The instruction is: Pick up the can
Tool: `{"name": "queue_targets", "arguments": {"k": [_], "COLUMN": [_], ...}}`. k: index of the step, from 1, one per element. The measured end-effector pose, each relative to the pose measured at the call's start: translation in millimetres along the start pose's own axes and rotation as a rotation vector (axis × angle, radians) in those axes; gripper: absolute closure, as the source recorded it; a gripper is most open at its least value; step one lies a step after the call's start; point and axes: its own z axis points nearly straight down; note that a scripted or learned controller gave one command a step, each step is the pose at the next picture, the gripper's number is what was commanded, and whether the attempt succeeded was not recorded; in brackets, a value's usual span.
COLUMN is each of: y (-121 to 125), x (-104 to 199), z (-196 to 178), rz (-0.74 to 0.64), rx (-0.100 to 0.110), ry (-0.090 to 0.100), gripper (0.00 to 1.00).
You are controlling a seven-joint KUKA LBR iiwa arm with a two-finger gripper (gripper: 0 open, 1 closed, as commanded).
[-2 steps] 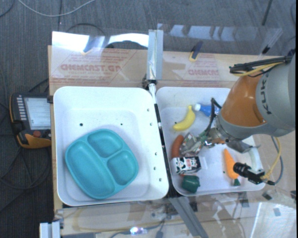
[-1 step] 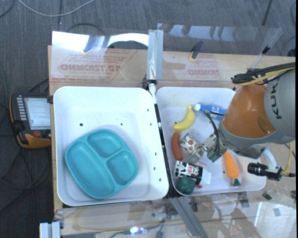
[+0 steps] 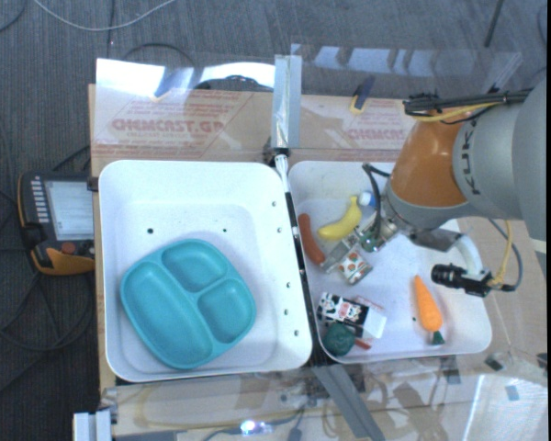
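Note:
The can [image 3: 352, 265], small with a white and red label, lies tilted in the right bin [image 3: 468, 338] near its middle. My gripper [image 3: 367, 237] hangs directly over the can's upper right end, below the orange wrist band [image 3: 422, 168]. The arm hides whether the gripper touches the can.
Around the can are a yellow banana [image 3: 340, 223], a red sausage [image 3: 310, 239], a black and white carton [image 3: 351, 312], a green item [image 3: 338, 339] and an orange carrot [image 3: 427, 306]. The left bin [image 3: 147, 191] holds a teal divided plate [image 3: 188, 301].

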Motion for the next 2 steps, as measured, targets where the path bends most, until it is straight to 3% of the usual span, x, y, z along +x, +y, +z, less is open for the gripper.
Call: {"name": "queue_targets", "arguments": {"k": [1, 2], "y": [1.2, 21.3], "x": [-0.1, 13.7], "z": [-10.1, -142.4], "rz": [0.001, 0.129], "rx": [-0.003, 0.012], "ry": [0.0, 0.006], "gripper": [1.0, 1.0]}}
